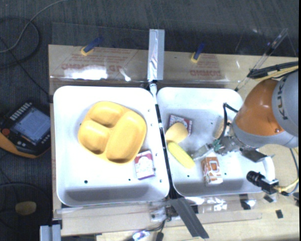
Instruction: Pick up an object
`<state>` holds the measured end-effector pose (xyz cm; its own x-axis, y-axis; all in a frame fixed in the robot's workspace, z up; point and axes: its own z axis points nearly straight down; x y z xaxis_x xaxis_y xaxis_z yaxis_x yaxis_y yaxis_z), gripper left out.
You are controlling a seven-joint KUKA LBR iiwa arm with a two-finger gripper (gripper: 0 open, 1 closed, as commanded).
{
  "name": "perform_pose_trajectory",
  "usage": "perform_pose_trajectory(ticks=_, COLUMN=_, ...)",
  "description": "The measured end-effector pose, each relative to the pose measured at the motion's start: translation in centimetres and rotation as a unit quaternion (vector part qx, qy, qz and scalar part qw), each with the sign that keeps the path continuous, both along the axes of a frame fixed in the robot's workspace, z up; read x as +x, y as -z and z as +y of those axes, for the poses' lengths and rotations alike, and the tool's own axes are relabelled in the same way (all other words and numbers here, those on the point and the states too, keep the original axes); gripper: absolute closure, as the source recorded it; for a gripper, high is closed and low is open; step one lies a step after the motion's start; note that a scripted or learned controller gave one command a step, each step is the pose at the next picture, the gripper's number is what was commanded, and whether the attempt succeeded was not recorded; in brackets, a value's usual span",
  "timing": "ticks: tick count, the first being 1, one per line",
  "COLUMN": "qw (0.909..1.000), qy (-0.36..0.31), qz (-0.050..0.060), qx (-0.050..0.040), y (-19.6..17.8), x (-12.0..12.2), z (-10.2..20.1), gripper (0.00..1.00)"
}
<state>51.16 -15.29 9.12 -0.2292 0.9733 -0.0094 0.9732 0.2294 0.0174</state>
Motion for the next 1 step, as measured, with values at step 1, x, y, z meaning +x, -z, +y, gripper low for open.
perform_pose_trajectory(ticks=1, qw=0.9996, qy=-0.026, qz=0.009, qx=0.0022, y=-2.6, x=-2.69, z=-6.18, gripper=0.0)
